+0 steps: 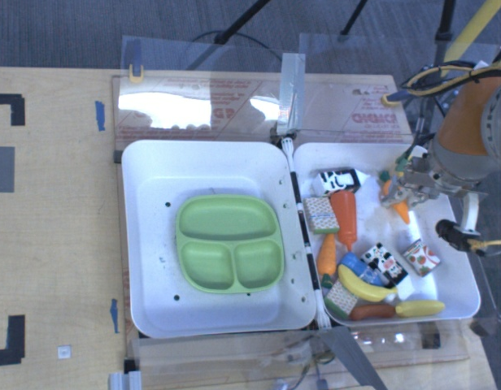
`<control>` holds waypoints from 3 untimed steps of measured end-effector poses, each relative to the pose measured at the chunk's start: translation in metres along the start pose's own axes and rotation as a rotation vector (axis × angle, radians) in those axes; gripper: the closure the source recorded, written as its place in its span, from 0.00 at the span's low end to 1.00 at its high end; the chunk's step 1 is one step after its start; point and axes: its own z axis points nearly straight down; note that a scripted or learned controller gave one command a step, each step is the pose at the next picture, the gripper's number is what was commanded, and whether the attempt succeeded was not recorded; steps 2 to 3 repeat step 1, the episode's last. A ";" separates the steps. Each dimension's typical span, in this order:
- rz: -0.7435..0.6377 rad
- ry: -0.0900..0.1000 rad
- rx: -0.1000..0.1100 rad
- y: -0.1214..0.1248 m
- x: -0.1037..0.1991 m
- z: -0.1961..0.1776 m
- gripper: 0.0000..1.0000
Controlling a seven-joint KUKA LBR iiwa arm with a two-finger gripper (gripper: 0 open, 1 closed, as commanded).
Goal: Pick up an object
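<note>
Resting in the right bin [466, 295] is a heap of toy food: two bananas, one [363, 286] near the middle and another [419, 307] against the front wall; two orange carrots, a large one [345, 215] and a smaller one [327, 255]; one black-and-white carton [338, 180]; one small red-and-white carton [421, 257]. The gripper [407, 192] hangs over this bin's rear right area, above a small orange piece [402, 211]; whether the jaws are released or clenched cannot be told. One green three-compartment tray [231, 243] lies in the left bin [145, 218]. Both bins sit side by side on the worktop [55, 218].
</note>
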 end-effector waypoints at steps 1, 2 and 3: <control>0.242 -0.002 0.002 -0.016 0.005 -0.065 1.00; 0.242 -0.002 0.002 -0.016 0.005 -0.065 1.00; 0.242 -0.002 0.002 -0.016 0.005 -0.065 1.00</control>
